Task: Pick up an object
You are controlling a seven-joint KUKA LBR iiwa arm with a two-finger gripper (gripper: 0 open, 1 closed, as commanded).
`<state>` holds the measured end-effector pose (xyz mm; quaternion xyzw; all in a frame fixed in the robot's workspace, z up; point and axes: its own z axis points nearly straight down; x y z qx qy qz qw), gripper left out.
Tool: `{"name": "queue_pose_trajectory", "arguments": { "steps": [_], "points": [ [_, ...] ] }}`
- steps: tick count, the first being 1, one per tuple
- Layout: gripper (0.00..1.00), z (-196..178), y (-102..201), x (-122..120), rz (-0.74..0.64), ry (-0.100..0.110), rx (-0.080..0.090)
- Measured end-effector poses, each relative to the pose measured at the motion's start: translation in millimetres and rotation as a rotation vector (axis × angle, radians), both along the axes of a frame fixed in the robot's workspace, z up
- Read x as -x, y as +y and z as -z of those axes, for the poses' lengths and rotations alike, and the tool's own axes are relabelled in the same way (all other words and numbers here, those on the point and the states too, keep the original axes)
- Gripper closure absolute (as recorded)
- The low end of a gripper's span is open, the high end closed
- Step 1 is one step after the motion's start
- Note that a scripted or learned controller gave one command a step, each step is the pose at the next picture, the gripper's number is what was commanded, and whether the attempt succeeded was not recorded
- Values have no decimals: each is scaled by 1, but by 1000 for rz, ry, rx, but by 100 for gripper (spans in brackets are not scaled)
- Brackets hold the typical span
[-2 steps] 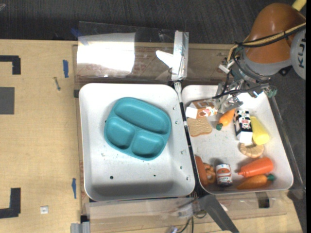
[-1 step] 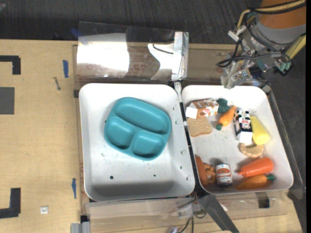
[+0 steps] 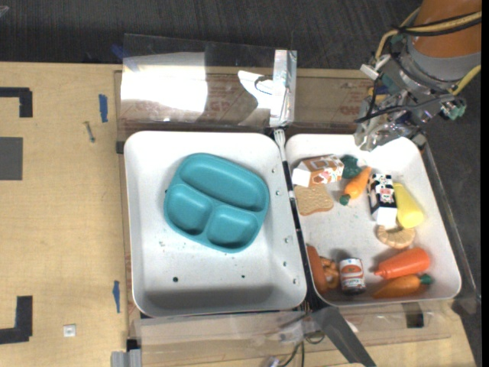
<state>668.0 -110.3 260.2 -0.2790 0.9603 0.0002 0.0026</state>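
Camera view puts your tool [image 3: 380, 134] above the right bin's [image 3: 442, 205] far rim, its grip state impossible to tell, while the small carrot [image 3: 354, 185] lies in that bin beside a bread slice [image 3: 313, 199].

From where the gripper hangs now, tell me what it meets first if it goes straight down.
Probably bare floor at the back corner of the right bin, under the gripper; the small carrot lies nearest, though depth is unclear.

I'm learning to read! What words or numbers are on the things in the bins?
No text here can be read.
Small can: red and white label, too blurred.
Black and white carton: markings too small.
Box by the toast: print too blurred.
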Motion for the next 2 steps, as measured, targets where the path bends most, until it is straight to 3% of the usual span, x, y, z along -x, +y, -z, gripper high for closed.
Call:
{"name": "queue_pose_trajectory", "arguments": {
  "steps": [1,2],
  "points": [
    [100,-2,8,141,112,-1,1],
    [100,-7,36,76,188,-3,-2]
  ]
}}
